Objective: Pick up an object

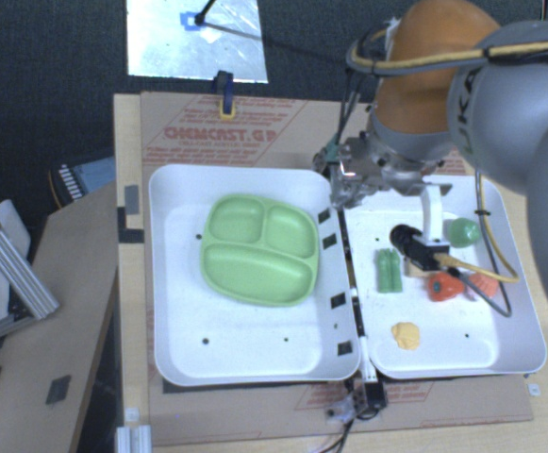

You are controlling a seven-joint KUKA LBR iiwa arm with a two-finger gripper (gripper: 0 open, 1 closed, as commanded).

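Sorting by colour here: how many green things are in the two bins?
3. A divided plate in the left bin; a small block and a round piece in the right bin. The arm may hide others.

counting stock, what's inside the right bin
In the right bin: a green block, a yellow lump, a red toy and a green ball. The arm covers the bin's far side, so anything under it is hidden.
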